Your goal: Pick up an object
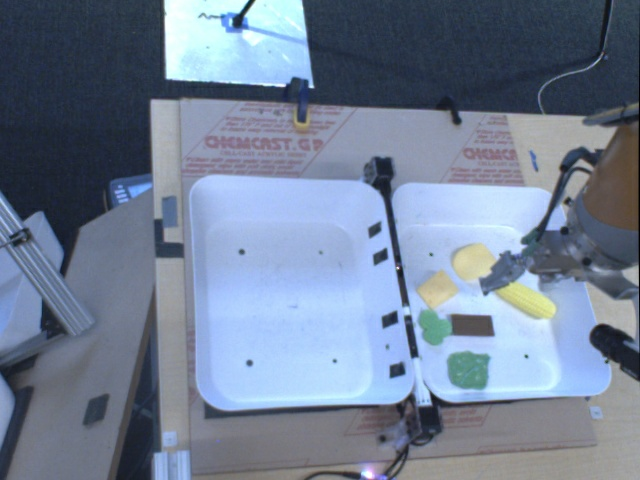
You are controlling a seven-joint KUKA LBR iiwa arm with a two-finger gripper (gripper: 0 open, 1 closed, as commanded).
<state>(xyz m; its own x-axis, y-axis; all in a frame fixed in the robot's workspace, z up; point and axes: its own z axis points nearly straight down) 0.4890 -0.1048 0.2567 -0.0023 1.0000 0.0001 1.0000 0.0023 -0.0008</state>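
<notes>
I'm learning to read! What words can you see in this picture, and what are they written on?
"CHEMCAST GP": red print on the brown board under the bins, behind the left bin.
The same red print behind the right bin is too blurred to read surely.
Faint red print on the board's front edge, below the bins, is too small to read.
</notes>
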